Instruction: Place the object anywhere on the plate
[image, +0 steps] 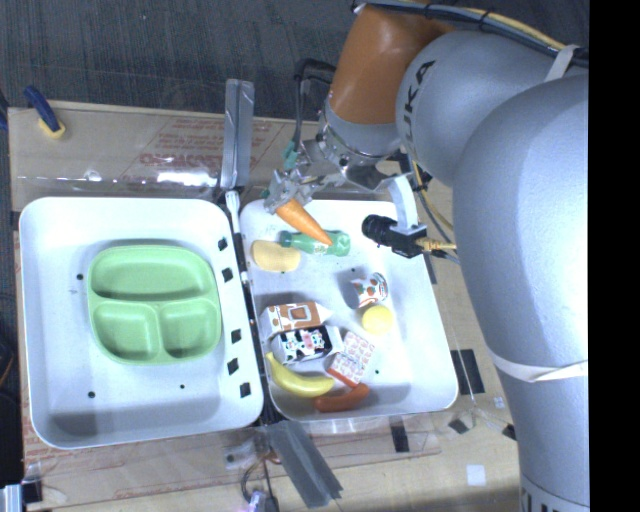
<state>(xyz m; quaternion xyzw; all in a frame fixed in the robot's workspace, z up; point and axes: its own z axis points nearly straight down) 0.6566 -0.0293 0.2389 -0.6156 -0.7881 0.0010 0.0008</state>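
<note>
A carrot (303, 222), orange and tapered, lies tilted at the back of the right bin, its thick end just under the gripper (290, 186); from this angle it is hard to tell whether the fingers close on it or only touch it.

The arm (480, 150) is the largest thing in view, grey with an orange band, reaching in from the right and covering the right side of the scene. Under it the wooden worktop (130, 140) carries two shallow white bins side by side.

The left bin (50, 400) holds a green plate (153, 301) with three compartments, one long across the back and two smaller ones in front.

The right bin (425, 375) is crowded. A green object (325, 242) lies just beside the carrot, touching it. A pale yellow piece (273, 255) sits near the bin's left wall. Towards the middle are a small red and white cup (369, 289) and a yellow ball (377, 319) just in front of it. Left of those lie a brown carton (292, 316) and a black and white packet (305, 343), touching. At the front are a banana (297, 379), a red and white packet (351, 358) and a red sausage (341, 400).

A blue and yellow clip (43, 110) sits at the worktop's far left corner.
</note>
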